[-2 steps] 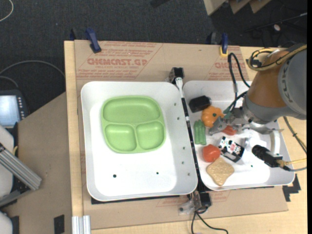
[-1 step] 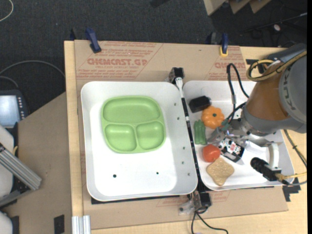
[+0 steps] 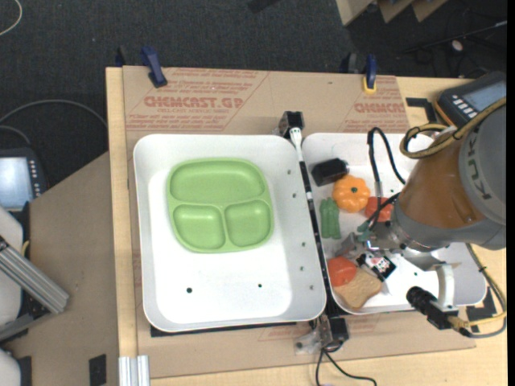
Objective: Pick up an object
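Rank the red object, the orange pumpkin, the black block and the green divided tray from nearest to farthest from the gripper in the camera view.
Measured from the gripper in the right bin:
1. Red object, just to its lower left.
2. Orange pumpkin, above it.
3. Black block, further up, near the bin's top.
4. Green divided tray, across in the left bin.

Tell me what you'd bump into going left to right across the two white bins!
Left bin → green divided tray → green block → orange pumpkin toy → the robot's gripper.
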Controlling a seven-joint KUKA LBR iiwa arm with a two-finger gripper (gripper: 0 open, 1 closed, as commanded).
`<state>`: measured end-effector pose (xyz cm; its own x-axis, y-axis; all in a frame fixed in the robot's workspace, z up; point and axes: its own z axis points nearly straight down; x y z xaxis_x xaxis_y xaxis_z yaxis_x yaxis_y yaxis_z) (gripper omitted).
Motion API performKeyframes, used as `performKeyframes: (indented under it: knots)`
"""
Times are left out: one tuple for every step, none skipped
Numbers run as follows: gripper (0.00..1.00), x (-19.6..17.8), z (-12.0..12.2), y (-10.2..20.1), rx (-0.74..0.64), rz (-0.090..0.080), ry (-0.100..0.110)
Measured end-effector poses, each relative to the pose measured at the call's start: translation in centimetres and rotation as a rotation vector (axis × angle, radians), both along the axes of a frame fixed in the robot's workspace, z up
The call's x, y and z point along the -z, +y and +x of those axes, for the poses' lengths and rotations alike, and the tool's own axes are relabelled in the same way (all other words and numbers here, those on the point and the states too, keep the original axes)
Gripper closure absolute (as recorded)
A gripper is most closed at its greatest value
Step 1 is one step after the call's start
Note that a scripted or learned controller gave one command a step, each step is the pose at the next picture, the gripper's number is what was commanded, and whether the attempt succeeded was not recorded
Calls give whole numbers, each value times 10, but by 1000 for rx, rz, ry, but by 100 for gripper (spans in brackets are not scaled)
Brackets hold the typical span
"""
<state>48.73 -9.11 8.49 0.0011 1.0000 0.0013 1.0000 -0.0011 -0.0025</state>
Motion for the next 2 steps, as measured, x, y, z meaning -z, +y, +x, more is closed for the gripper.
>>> performKeyframes:
  knots:
    - [100, -12, 4, -1, 0, -3, -11]
    - [100, -124, -7, 71, -10, 1, -13]
